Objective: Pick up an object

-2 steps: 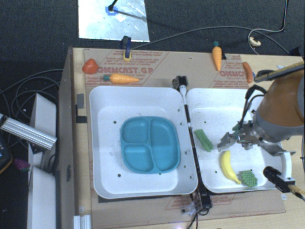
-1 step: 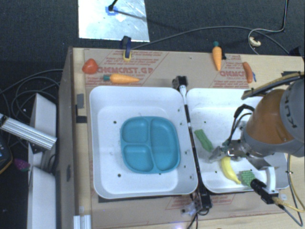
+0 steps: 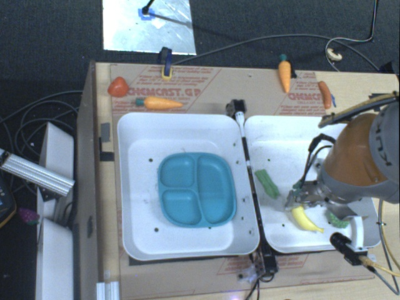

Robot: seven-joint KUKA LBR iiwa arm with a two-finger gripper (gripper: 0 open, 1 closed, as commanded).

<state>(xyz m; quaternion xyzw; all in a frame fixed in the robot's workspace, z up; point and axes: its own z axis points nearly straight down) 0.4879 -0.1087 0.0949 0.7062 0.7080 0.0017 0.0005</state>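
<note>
In the right bin [image 3: 281, 136] a yellow banana [image 3: 307, 220] lies near the front wall. A green pod-like piece [image 3: 267, 183] rests left of it, near the divider. A second small green piece [image 3: 337, 220] peeks out from under the arm. My gripper [image 3: 301, 199] hangs low over the banana's upper end, and its metal tip is touching or just above the fruit. The arm's orange band [image 3: 356, 155] and grey wrist cover the bin's right part.
The left bin [image 3: 137, 136] holds a blue divided plate [image 3: 197, 189]. On the cardboard behind the bins lie an orange carrot [image 3: 159, 103], a second carrot [image 3: 284, 74], a third [image 3: 325, 94] and a red tomato-like piece [image 3: 118, 87]. A black clip [image 3: 237, 109] sits between the bins.
</note>
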